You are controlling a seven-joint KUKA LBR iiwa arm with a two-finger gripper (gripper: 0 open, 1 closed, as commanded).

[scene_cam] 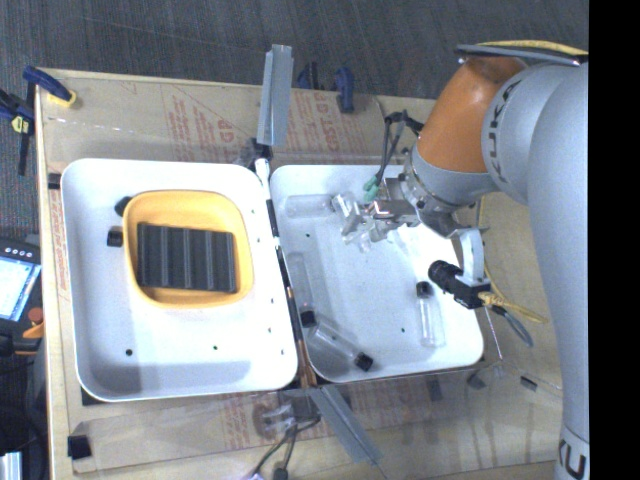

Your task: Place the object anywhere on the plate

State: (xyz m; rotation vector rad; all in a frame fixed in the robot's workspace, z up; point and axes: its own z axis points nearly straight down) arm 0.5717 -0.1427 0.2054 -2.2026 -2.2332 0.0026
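My pincer [362, 218] hangs over the right bin's [455, 353] upper part; whether it is apart or clamped, I cannot tell. The plate [190, 208], left of centre, awaits the vial [430, 320] lying lower right. Nothing is done.

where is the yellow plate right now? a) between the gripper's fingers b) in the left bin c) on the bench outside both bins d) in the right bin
b: the plate lies flat in the left bin, its dark ridged centre facing up, while the gripper is over the right bin, apart from it.
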